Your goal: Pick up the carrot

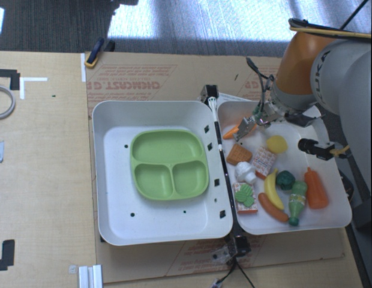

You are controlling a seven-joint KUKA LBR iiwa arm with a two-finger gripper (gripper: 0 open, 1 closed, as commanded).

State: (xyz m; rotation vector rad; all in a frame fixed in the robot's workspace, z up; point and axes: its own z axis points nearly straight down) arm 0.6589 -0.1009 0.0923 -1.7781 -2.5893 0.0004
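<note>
The hand (246, 126) hangs low over the far left corner of the right bin (336, 221); whether it is wide or narrow I cannot tell. The carrot (230, 132) lies just left of the hand, seemingly at its tips, orange against the bin wall; nothing shows it gripped. Just below the hand sits a brown cracker (239, 155), to its right a lemon (276, 144). Further toward the near edge lie a banana (270, 188), a sausage (273, 208) and another orange piece (316, 189). Well left of the hand, a green tray (169, 164) rests in the left bin (114, 221)
</note>
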